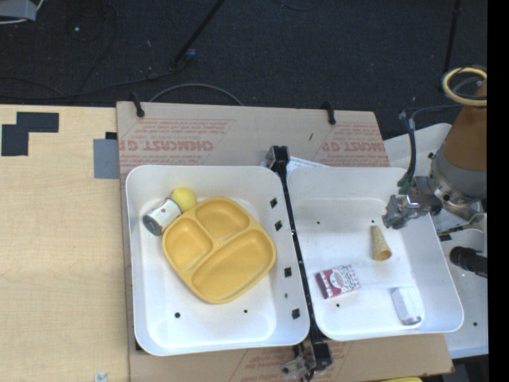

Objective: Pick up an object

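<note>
Two shallow white plastic bins sat side by side on the bench, and the right-hand bin [445, 313] served as the landmark. Inside it, near its middle, lay a small tan cone-shaped piece [380, 243], tip pointing away from the camera; toward the bin's near edge lay a small red-and-white printed packet [338, 281], and toward its near right corner a pale translucent oblong object [406, 305]. Beyond the bin's left wall, the neighbouring bin [151, 317] held a yellow divided plastic plate [219, 249], a small yellow ball [184, 198] and a short grey-and-white cylinder [161, 216]. The arm's metal gripper [400, 212] hung over the bin's far right part, just beside the cone's far end and not touching it; whether it was spread or closed could not be told from this slant. Judging by position, the cone seemed the likeliest target. To do the grasp well, the gripper would need to shift toward the cone's middle, close across its narrow width rather than along its length, and descend fully before closing, since a tapered shape may squirt out of a shallow pinch
</note>
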Available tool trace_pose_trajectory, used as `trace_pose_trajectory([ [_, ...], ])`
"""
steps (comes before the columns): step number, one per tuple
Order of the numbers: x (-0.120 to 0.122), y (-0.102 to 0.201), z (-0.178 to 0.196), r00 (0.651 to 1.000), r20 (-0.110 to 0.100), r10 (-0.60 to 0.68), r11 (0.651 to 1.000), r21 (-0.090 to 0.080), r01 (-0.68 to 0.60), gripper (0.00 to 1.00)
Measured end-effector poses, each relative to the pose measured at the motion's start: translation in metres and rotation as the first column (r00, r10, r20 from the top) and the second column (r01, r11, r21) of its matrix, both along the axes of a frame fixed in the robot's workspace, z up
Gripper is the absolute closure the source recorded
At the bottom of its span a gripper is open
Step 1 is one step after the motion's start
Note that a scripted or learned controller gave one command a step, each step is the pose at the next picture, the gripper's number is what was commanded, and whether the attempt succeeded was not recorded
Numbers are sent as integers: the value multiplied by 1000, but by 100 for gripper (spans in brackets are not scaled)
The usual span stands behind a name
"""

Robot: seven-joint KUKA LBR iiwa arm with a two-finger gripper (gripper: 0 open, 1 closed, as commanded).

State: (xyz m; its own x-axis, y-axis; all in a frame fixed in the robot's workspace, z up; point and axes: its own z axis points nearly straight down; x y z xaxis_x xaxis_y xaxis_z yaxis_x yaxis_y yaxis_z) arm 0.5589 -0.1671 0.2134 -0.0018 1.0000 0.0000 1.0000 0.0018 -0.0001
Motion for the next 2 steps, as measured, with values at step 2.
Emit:
trace_pose_trajectory([
  [2,-18,112,3,1000,-4,3,1000,3,-3,100],
])
